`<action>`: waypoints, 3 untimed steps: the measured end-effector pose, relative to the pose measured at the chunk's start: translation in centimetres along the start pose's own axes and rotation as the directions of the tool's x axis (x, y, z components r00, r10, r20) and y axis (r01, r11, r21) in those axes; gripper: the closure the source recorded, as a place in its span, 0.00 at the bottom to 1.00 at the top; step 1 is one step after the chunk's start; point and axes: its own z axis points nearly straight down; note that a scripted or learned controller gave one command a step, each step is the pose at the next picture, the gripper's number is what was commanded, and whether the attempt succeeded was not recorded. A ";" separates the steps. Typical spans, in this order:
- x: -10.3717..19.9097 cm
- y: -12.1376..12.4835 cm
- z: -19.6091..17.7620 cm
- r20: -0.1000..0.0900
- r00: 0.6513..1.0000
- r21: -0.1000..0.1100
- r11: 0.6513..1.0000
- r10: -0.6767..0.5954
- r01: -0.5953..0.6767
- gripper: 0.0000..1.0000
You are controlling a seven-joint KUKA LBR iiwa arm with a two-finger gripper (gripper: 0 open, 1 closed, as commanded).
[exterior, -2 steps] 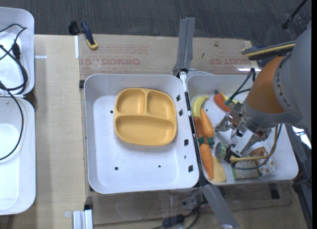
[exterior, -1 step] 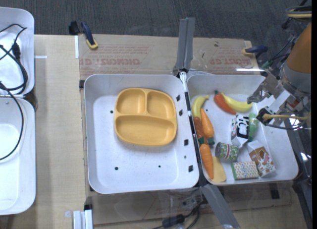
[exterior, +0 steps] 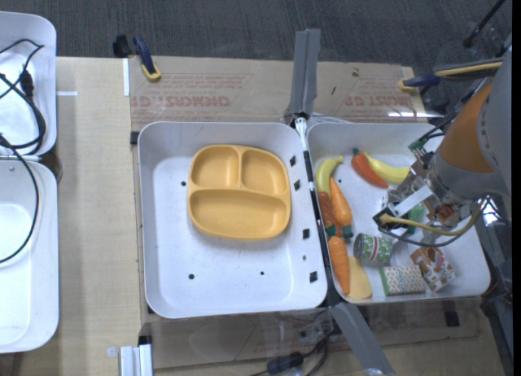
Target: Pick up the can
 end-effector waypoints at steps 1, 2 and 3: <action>-1.3 -0.6 -2.9 0.018 0.997 0.015 0.997 -0.075 0.075 0.00; -1.2 -2.6 0.8 -0.010 0.994 -0.012 0.994 -0.106 0.105 0.00; -1.2 -2.4 -0.3 -0.013 0.995 -0.013 0.995 -0.102 0.102 1.00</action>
